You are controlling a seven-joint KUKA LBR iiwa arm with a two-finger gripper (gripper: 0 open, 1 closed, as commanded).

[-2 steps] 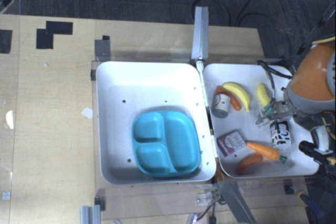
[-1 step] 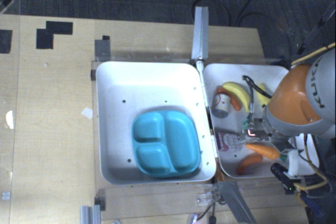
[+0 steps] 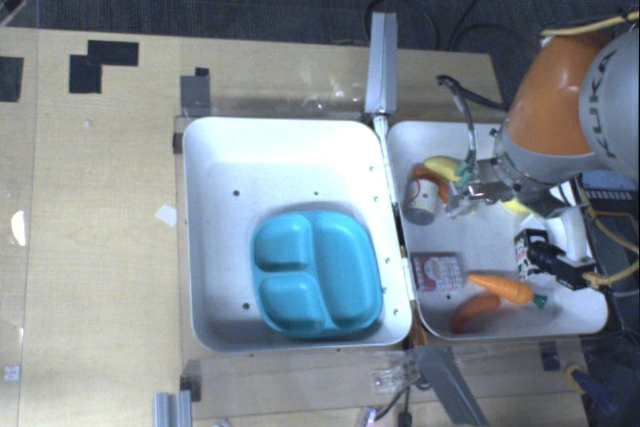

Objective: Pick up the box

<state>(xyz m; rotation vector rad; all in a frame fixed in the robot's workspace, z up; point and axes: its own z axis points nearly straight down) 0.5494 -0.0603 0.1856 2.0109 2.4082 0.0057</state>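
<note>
One box lies low in the right bin; claw, grip unclear, should descend squarely over it.

The box is a small, flat carton, dark maroon with a pale label patch on its upper face. It lies flat on the floor of the right-hand bin, near that bin's left wall and toward its front edge, its sides slightly skewed to the walls.
</note>
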